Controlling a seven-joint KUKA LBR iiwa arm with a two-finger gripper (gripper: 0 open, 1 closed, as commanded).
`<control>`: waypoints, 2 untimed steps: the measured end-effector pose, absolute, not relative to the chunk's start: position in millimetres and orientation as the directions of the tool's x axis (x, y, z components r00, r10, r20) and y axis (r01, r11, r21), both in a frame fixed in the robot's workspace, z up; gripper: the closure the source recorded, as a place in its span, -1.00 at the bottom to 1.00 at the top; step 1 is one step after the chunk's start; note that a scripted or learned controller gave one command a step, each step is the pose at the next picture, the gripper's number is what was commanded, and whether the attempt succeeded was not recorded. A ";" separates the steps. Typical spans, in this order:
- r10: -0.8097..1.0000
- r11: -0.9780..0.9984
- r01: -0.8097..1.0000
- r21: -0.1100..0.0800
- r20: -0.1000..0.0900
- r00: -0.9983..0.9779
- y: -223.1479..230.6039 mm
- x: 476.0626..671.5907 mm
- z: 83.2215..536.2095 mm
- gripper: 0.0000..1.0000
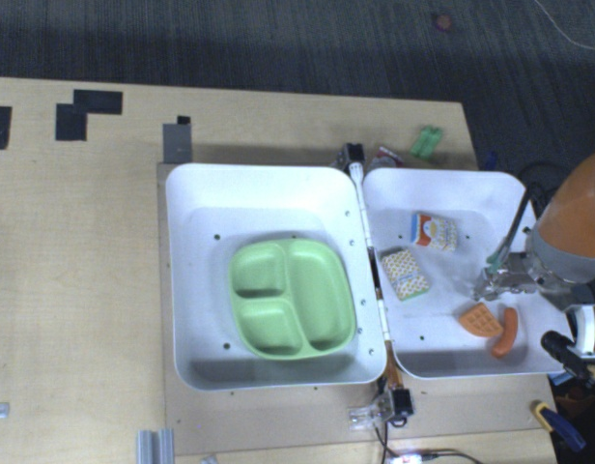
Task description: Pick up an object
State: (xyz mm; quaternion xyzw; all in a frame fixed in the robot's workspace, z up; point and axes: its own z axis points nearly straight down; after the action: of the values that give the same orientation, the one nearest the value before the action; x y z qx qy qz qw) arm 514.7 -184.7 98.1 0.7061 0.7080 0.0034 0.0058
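You'll find the gripper (pixel 497 280) low in the right bin (pixel 471 189), its state unclear, just beside the orange wedge (pixel 480 322) and sausage (pixel 507 332), with an unreadable printed carton (pixel 434 231) farther left.

In the right bin (pixel 442 187), a small white carton (pixel 434 230) with blue and orange print is lying tilted near the back. A yellow-patterned packet (pixel 405 273) is resting near the left wall. An orange wedge (pixel 480 321) and a reddish sausage (pixel 507 331) are lying side by side in front.
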 end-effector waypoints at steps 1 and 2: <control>1.000 0.003 1.000 0.012 -0.003 -0.003 -184.7 514.6 98.0 -1.00; 1.000 0.004 1.000 0.016 -0.003 -0.004 -184.1 515.9 108.6 1.00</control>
State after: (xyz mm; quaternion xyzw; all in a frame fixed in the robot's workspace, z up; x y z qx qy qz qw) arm 515.9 -184.1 108.6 0.7057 0.7084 0.0044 0.0069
